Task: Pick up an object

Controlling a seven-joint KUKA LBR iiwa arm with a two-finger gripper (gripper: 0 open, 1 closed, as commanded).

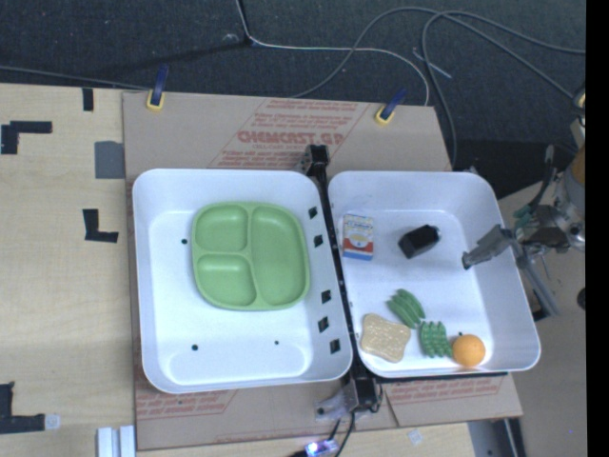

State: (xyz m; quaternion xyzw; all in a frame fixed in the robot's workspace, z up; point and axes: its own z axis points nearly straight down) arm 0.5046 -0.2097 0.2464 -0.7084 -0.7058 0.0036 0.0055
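Note:
The right bin [481, 193] holds a small red, white and blue carton [358, 236], a black block [419, 241], two green pea pods [407, 306] [435, 338], a tan cracker [384, 337] and an orange ball [467, 350]. My gripper [487, 248] reaches in over the right bin's right rim, low and slanted toward the left. It sits to the right of the black block, with a gap between them. Nothing shows in its grasp.
A green divided plate [251, 255] lies in the left bin [152, 284]. Black clips run along the wall between the two bins [328, 255]. Cables [381, 36] trail across the dark floor behind the bench.

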